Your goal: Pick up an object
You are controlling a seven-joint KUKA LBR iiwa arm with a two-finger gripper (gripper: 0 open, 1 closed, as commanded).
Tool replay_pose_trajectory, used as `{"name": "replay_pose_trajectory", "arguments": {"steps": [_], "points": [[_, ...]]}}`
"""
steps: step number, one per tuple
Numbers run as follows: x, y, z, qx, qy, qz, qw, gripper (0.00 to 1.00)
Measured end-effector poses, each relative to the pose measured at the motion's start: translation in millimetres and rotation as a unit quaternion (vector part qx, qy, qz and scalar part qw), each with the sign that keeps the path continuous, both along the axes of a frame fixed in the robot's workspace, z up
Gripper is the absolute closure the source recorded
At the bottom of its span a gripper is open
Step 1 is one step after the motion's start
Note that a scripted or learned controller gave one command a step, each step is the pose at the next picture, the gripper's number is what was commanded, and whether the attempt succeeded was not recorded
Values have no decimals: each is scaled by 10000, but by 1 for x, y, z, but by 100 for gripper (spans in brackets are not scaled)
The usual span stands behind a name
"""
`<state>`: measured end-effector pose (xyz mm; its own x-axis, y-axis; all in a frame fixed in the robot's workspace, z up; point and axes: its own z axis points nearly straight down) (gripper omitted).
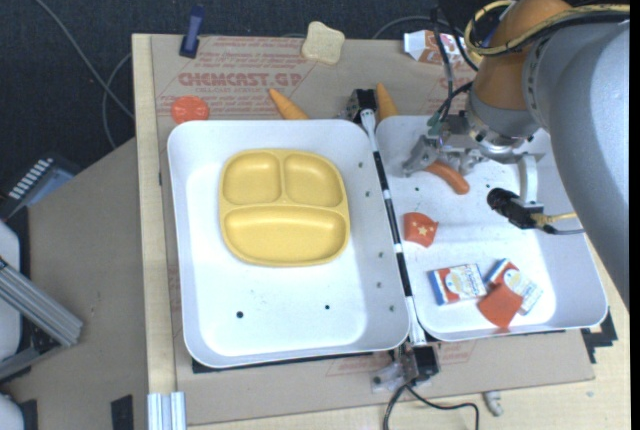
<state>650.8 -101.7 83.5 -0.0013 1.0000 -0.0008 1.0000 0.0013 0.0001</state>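
The two-finger gripper (437, 156) hangs low over the right white bin's (560, 303) far-left corner, its fingers spread around nothing, the orange sausage-shaped toy (448, 178) just beside them, still unlifted.

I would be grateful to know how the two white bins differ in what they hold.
The left bin holds one yellow divided plate; the right bin holds several small things, among them a hot dog and a small carton. The gripper hangs over the right bin, not the left. Both are shallow and white.
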Motion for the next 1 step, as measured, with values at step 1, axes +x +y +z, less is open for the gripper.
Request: {"name": "replay_pose_trajectory", "arguments": {"steps": [1], "points": [[1,0,12,-12,-13,6,10000,100]]}}
